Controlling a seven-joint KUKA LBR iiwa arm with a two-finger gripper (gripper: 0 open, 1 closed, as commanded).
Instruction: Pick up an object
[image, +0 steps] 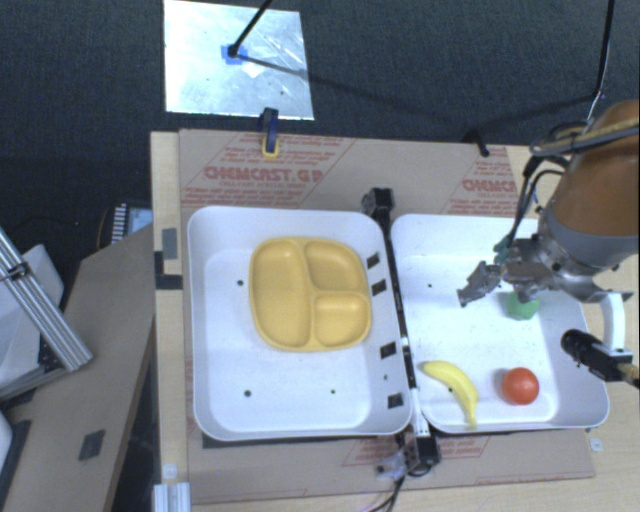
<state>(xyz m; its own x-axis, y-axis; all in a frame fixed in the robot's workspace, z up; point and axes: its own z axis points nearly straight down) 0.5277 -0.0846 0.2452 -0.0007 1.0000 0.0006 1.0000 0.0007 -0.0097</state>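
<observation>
A grey robot arm with an orange band (600, 170) reaches from the right over the right-hand shallow white plastic bin (440, 250), its dark two-finger gripper (487, 282) hanging above the bin's middle. Whether the gripper is spread or closed cannot be told from this angle, and nothing shows between its tips. A small green object (521, 305) lies just beside the gripper on its right, partly hidden under the wrist. A curved yellow banana (453, 387) and a round red tomato-like ball (519, 385) rest near the bin's front edge, well apart from the gripper. The left-hand white bin (215, 400) holds a yellow three-compartment plastic plate (308, 293).
</observation>
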